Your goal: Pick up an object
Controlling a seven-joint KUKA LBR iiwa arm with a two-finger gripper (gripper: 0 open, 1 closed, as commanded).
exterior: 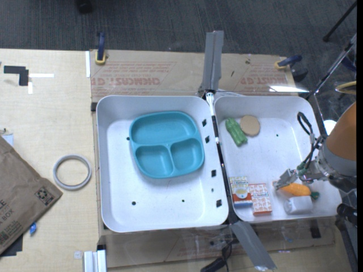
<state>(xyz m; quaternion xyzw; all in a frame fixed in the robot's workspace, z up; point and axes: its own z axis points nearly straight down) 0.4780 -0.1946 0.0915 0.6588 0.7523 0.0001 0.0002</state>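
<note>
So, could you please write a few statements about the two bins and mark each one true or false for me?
1. The blue divided plastic plate lies in the left white bin. True.
2. The green oblong toy lies beside the round tan disc. True.
3. The grey tape ring lies inside the right white bin. False: it lies on the bench, left of both bins.
4. The gripper hangs over the plate. False: it is in the right bin, by the orange carrot-shaped toy.
5. Two small red-and-white cartons lie in the left bin. False: the right.
</note>
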